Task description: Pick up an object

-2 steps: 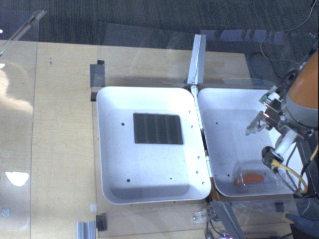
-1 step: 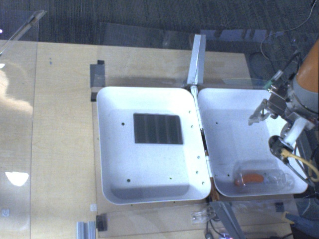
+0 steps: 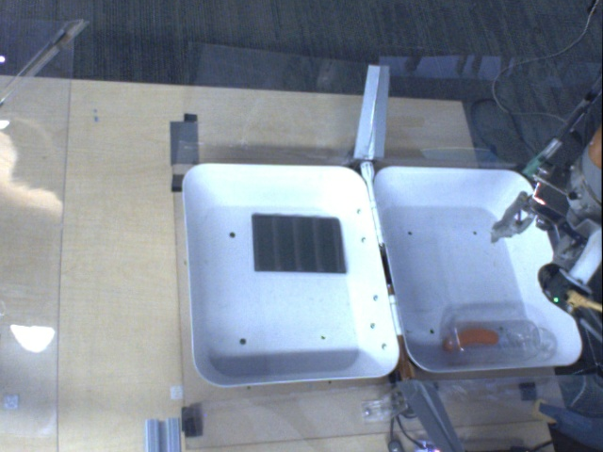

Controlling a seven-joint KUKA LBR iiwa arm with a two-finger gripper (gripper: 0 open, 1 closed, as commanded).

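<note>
**Q:** What do you see on the table (image 3: 104,281)?

**A:** You see two shallow white bins side by side on a pale wooden top. The left bin (image 3: 203,281) carries a dark, ribbed rectangular patch (image 3: 298,244) on its floor, slightly far of centre. The right bin (image 3: 415,196) touches it along a shared edge, and a grey upright post (image 3: 373,111) stands at the far end of that seam.

**Q:** Where is the object you are to pick up?

**A:** You find a clear plastic bottle (image 3: 495,337) lying on its side near the right bin's near wall, toward its right corner. An orange-red piece shows through its left half.

**Q:** Where is the hand?

**A:** You see the hand (image 3: 513,219) reaching in from the right, over the right part of the right bin, far of the bottle and well apart from it. Its pale fingers (image 3: 507,222) point leftward and down.

**Q:** What is the state of the hand?

**A:** Nothing lies between its fingers. Whether they stand wide or narrow, you cannot tell at this angle.
</note>
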